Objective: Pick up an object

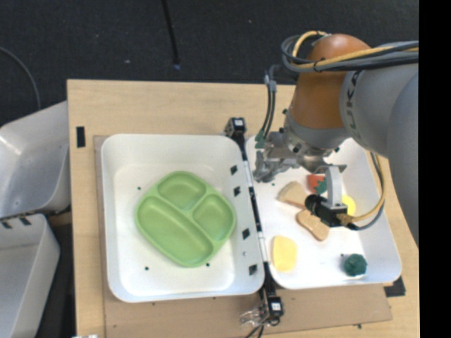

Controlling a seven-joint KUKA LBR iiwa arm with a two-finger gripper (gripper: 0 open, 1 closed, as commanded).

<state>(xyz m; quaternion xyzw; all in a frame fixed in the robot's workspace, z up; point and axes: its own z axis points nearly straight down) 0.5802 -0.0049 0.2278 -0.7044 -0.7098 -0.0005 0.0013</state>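
Approach step, I judge — gripper (270, 166) hovers by the right bin's (320, 265) left wall, openness impossible to tell — next, drop onto the nearby tan wedge (290, 193).

The grey arm (394, 97) reaches in from the right; its orange band (324, 90) sits above the wrist; the gripper (268, 165) points down-left.

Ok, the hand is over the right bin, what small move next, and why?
Probably shift the hand toward the pale tan piece and centre above it before descending. The hand sits near the right bin's left wall, off any object, and that piece lies closest, flat and apart from the yellow piece.
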